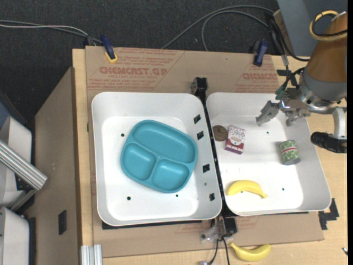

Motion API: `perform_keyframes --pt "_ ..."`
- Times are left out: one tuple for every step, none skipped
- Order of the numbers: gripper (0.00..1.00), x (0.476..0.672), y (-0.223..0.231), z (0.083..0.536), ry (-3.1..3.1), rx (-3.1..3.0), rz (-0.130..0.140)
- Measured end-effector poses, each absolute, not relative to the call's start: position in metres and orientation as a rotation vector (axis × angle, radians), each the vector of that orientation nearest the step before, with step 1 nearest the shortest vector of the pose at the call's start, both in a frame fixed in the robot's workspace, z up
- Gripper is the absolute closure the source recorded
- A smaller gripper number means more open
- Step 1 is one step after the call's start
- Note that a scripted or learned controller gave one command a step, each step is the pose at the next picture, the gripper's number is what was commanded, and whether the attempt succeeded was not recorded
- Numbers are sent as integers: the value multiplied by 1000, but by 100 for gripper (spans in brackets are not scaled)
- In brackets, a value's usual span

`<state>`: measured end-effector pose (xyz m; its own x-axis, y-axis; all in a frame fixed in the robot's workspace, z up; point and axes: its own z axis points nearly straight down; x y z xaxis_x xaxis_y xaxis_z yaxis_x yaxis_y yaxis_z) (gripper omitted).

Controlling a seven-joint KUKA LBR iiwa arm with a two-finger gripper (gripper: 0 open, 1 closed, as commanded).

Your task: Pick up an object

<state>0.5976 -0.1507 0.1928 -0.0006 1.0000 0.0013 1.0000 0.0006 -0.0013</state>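
Bench (138,65) of brown board carries two white bins side by side. Left bin (105,148) holds a teal divided plate (159,155), sitting roughly at centre. Right bin (309,186) holds the small items: box (236,139) with red and white print near the bin's 9 o'clock edge, brown disc (220,132) touching or just beside the box on its 9 o'clock side, can (288,152) with green label toward 3 o'clock, lying tilted, and banana (246,189) at about 6 o'clock, long axis running roughly 9-to-3 with the curve arching toward 12. A second banana (251,252) lies outside the bins on the bench's front edge. Arm (328,54) enters from the right, orange band above the wrist. Gripper (280,114) hangs over the right bin's 12 to 1 o'clock region with fingers spread wide, nothing between them; one finger (266,114) points toward 8 o'clock, the other toward 5. No object lifted yet; task judged at approach stage. Key relation: can lies at about 5 o'clock from the gripper and near it; box lies at about 8 o'clock, somewhat farther; banana is well apart at 7 o'clock. Judged nearest candidate is the can. Its axis appears to run roughly 11-to-5, so the fingers would likely need to close across that axis. Risk noted: a round can may roll or squirt out if caught off-centre. Height of gripper above bin floor cannot be told from this view.
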Motion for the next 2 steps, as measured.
perform_keyframes --pt "0 602 -157 146 -2217 -2218 5" --pt "0 607 -162 100 -2217 -2218 5"
